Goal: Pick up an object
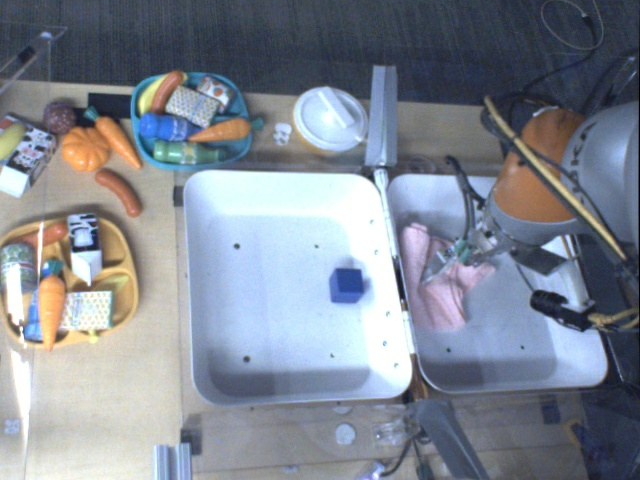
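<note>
Camera view looks down on both bins, and nearest the lower edge lies the front rim of the left bin [300, 396], with bare white floor behind it. A little farther in, a blue cube [347, 284] sits alone on that floor, right of centre and well apart from every wall, with open room on all sides. Across the shared divider, the right bin [520, 368] holds a pink cloth [436, 286] crumpled along its left wall; the floor to the cloth's right and toward the front rim is bare. The arm [560, 183] reaches in from the right, orange band above the wrist, bent down so the gripper [458, 255] meets the cloth's upper part. Whether it is released or clenched I cannot tell, since cloth and wiring hide the tip. Farther back, beyond the bins, a white lidded bowl [328, 118] and a blue basket of toy food [190, 120] stand on the bench.
</note>
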Controlling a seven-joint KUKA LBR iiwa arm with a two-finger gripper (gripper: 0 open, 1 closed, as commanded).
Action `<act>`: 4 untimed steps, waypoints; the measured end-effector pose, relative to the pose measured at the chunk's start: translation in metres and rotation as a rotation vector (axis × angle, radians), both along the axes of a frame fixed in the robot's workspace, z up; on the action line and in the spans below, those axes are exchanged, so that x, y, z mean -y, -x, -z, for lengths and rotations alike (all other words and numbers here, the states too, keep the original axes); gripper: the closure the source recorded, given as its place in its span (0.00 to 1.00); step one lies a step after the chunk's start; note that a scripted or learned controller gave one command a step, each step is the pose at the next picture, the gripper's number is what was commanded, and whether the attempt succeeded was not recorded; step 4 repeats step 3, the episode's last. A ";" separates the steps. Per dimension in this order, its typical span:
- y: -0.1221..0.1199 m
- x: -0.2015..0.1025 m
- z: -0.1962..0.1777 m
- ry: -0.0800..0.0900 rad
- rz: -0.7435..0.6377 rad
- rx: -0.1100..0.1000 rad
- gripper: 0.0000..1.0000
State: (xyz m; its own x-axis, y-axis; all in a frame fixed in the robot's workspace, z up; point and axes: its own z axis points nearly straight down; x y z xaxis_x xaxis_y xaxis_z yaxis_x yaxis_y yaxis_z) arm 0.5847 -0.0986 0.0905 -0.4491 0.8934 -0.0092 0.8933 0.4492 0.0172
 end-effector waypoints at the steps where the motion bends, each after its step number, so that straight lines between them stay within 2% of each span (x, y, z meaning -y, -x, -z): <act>1: -0.003 -0.002 -0.009 -0.002 -0.002 0.002 1.00; 2: -0.004 -0.003 -0.016 -0.003 -0.004 0.002 1.00; 3: -0.007 -0.003 -0.054 -0.003 0.313 -0.020 1.00; 4: -0.007 -0.003 -0.054 -0.003 0.313 -0.020 1.00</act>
